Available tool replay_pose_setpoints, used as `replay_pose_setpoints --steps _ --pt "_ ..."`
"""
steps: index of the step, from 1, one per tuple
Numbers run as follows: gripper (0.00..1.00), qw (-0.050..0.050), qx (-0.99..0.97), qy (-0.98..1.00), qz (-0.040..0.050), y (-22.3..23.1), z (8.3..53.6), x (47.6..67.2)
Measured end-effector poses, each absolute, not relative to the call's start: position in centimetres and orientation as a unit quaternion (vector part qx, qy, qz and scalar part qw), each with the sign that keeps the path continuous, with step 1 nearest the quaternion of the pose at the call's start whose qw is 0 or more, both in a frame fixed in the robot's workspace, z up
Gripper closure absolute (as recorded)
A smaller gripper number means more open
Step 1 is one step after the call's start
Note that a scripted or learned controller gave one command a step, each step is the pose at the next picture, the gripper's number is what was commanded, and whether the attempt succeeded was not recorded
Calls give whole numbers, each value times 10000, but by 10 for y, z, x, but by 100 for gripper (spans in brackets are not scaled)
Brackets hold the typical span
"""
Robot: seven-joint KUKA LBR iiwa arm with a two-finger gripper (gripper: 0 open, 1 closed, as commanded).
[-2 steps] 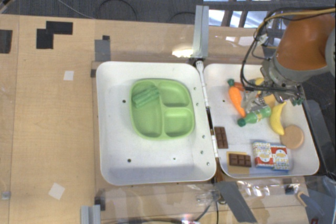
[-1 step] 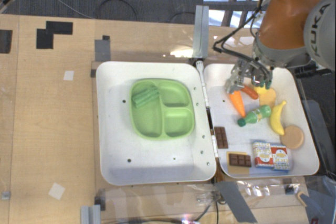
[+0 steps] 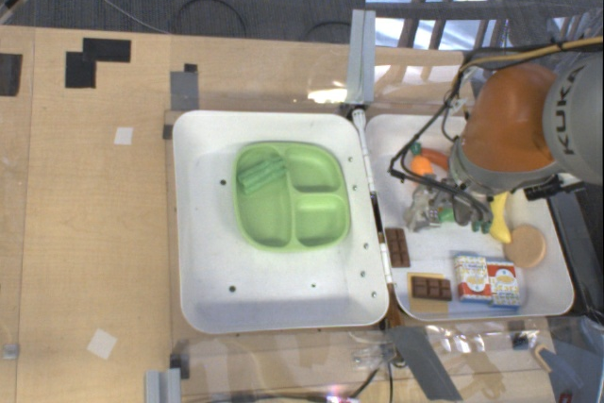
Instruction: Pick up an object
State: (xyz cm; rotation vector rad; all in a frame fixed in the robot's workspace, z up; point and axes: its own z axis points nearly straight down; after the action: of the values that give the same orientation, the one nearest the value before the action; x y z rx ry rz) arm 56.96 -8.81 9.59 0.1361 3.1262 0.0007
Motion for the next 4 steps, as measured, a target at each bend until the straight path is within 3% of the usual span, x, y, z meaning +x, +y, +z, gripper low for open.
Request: replay_pose_setpoints --steps 1,2,4 --pt "100 69 -277 9996 -15 -138 143 599" --pt "100 65 -730 9973 -1 -96 177 628" --pt "100 177 -720 9972 -5 -94 203 633"
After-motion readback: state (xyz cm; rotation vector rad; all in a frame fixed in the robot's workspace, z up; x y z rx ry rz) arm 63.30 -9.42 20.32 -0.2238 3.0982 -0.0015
